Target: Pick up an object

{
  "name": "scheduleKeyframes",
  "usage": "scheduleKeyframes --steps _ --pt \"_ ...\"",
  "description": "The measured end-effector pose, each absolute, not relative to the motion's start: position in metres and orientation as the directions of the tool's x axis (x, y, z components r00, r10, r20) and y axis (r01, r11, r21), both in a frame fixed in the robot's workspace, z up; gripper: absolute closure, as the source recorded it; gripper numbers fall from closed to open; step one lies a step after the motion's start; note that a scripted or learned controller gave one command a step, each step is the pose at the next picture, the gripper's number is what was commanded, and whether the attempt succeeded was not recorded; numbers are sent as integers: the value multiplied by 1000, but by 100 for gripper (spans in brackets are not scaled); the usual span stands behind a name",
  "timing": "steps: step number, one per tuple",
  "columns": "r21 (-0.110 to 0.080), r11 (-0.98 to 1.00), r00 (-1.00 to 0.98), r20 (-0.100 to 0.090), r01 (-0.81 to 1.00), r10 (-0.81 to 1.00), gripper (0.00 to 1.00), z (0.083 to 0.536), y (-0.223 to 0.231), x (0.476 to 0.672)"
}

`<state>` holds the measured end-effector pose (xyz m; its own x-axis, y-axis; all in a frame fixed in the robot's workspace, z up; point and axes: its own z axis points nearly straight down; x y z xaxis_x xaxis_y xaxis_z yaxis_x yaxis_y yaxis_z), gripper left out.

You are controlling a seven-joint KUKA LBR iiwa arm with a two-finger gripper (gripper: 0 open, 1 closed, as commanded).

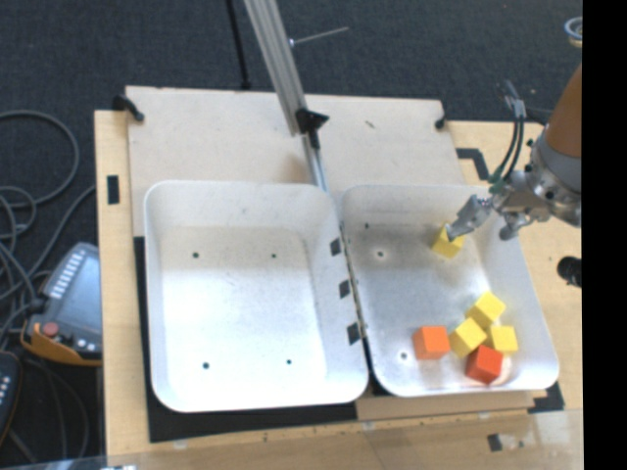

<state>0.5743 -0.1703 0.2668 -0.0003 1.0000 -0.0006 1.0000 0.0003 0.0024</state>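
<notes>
Down at the lower right, my right bin [392,262] holds four yellow blocks and two orange blocks [431,342]. One yellow block [446,245] sits up between my gripper's [460,225] fingertips. Left bin [245,292] has open room.

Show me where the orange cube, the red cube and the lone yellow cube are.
orange cube [430,342], camera view, top face.
red cube [484,363], camera view, top face.
lone yellow cube [447,246], camera view, middle of cube.
</notes>
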Motion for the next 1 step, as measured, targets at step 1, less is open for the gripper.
scheduleKeyframes --steps 1 --pt "-6 -2 2 1 1000 1000 0 121 -167 491"
